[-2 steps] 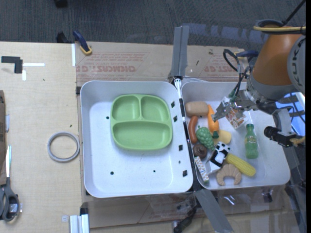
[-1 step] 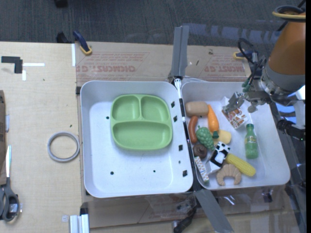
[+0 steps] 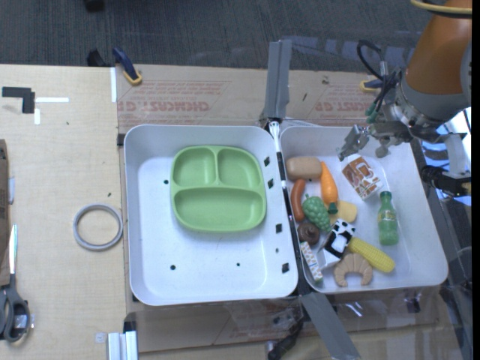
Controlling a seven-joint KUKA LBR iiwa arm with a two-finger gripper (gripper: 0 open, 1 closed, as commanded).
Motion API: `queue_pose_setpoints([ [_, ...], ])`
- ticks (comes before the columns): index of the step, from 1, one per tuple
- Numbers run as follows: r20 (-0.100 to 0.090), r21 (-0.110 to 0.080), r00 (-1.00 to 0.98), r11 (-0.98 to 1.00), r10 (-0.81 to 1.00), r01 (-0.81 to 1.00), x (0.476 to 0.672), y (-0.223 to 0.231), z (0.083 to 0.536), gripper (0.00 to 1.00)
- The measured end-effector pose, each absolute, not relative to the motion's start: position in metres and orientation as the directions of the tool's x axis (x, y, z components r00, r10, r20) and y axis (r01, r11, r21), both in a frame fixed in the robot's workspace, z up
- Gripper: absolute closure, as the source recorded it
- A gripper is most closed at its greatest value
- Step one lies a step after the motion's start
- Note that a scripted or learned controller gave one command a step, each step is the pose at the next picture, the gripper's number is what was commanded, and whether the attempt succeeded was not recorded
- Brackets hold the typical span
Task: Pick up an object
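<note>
Gripper (image 3: 367, 142) fingers are reading slightly apart and clamped on nothing as I am hovering by the right white bin's (image 3: 427, 223) far edge, the orange-and-white snack packet (image 3: 361, 177) lying just toward the near edge, tilted diagonally.
</note>
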State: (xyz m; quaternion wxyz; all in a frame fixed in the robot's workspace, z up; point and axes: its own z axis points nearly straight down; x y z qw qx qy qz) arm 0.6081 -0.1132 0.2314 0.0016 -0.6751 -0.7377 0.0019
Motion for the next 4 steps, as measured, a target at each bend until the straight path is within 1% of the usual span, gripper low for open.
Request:
queue_pose_setpoints([
  [1, 0.002, -0.005, -0.417, 0.417, 0.909, 0.909, 0.638, -0.106, 0.138, 0.0],
  [2, 0.002, -0.003, -0.433, 0.433, 0.901, 0.901, 0.617, -0.113, 0.088, 0.0],
  [3, 0.003, -0.006, -0.43, 0.43, 0.903, 0.903, 0.617, -0.115, 0.094, 1.0],
  [4, 0.0, -0.003, -0.351, 0.351, 0.936, 0.936, 0.648, -0.054, 0.189, 1.0],
])
